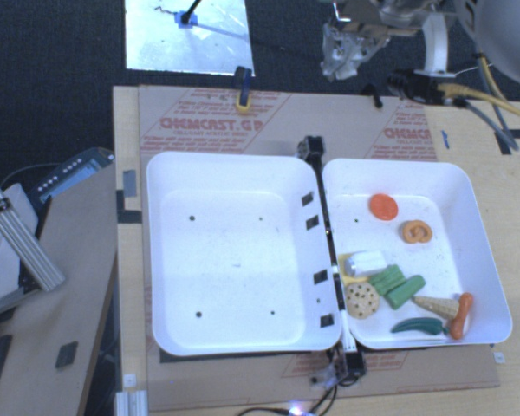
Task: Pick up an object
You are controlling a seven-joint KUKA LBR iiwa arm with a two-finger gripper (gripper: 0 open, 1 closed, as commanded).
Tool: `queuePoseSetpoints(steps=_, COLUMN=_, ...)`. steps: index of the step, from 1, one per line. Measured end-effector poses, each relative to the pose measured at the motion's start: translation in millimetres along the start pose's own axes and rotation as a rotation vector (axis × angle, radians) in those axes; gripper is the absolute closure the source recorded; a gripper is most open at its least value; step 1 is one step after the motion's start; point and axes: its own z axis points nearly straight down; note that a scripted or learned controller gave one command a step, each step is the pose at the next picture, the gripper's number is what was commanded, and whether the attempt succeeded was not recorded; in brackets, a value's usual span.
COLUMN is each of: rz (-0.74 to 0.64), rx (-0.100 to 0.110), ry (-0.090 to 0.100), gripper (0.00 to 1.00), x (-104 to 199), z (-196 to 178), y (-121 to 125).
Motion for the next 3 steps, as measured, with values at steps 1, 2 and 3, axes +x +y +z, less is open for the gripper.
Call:
queuePoseSetpoints(steps=1, rz=0.007, rx=0.007, ry=-0.003, gripper=1.00, x=7, z=-43, y=0)
queuePoseSetpoints(steps=2, rz=0.006, rx=0.007, ry=-0.004, gripper=1.00, x=10, z=-88, y=0)
queuePoseSetpoints(steps=3, rz=0.014, rx=0.011, ry=-0.005, gripper=1.00, x=-7, z=-90, y=0)
